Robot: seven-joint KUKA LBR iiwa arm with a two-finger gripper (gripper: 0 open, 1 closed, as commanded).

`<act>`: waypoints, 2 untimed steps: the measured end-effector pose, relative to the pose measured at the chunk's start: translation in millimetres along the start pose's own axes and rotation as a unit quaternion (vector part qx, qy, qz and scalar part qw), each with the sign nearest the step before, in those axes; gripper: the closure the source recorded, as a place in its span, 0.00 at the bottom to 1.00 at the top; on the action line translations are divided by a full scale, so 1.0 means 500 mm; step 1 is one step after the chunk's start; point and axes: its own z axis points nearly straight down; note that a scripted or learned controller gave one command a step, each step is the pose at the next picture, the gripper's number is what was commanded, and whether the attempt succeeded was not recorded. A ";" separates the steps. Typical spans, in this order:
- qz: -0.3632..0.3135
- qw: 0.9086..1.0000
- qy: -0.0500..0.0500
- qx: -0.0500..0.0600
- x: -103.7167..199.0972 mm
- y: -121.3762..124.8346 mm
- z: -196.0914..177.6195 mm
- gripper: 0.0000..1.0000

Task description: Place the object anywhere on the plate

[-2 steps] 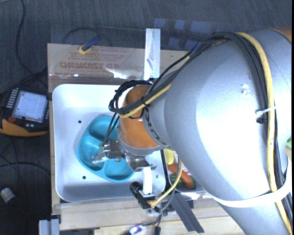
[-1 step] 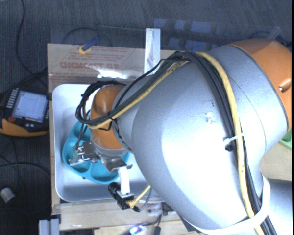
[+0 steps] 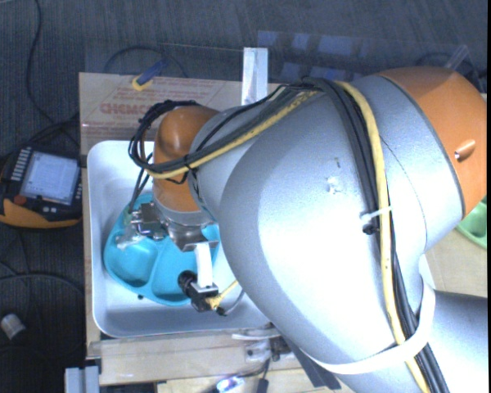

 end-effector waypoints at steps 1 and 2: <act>0.000 1.000 0.000 0.000 0.000 0.000 0.000 0.00; 0.000 1.000 0.000 0.000 0.000 0.000 0.000 0.00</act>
